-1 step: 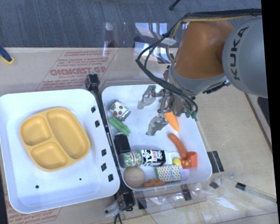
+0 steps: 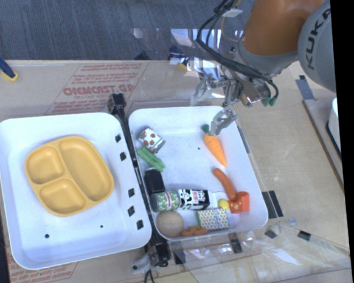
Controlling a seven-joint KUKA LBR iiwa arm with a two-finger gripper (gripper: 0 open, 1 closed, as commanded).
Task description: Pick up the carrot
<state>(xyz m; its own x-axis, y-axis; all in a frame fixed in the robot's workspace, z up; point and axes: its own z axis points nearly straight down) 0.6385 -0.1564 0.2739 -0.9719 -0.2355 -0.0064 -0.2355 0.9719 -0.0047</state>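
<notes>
Orange carrot point(image 2: 215, 149) lies just below the end effector point(image 2: 223, 121) in the camera view, on the floor of the right bin point(image 2: 181, 120), in that bin's upper right part. Green top sits at the carrot's upper end, nearest the end effector; tapered tip points away, down and slightly right. Long axis runs from upper left to lower right, close to the vertical of the view. Leafy end looks almost under the fingertips, possibly touching; cannot say which from this angle.

End effector: metal fingers hang down over the bin's upper right corner. Whether they stand apart or closed, cannot tell — too small and glare-ridden. Nothing visible between them. Judgement: carrot not yet gripped, and the grasp point wants shifting a little down the carrot's body, with the fingers set across the long axis, not along it.

Further from the end effector, beyond the carrot's tip: a second orange-red piece, a sausage-like thing point(image 2: 225, 183), lying on much the same slant, near but apart from the carrot. Risk of mistaking one for the other is small; the green top marks the target.

Further still, along the bin's near edge: a cow-patterned bottle point(image 2: 183, 199), a red block point(image 2: 239, 203), a round tan ball point(image 2: 169, 223). All well apart from the carrot.

Farthest, in the left bin point(image 2: 11, 200): a yellow divided plate point(image 2: 68, 174). Table point(image 2: 288, 159) beneath.
</notes>
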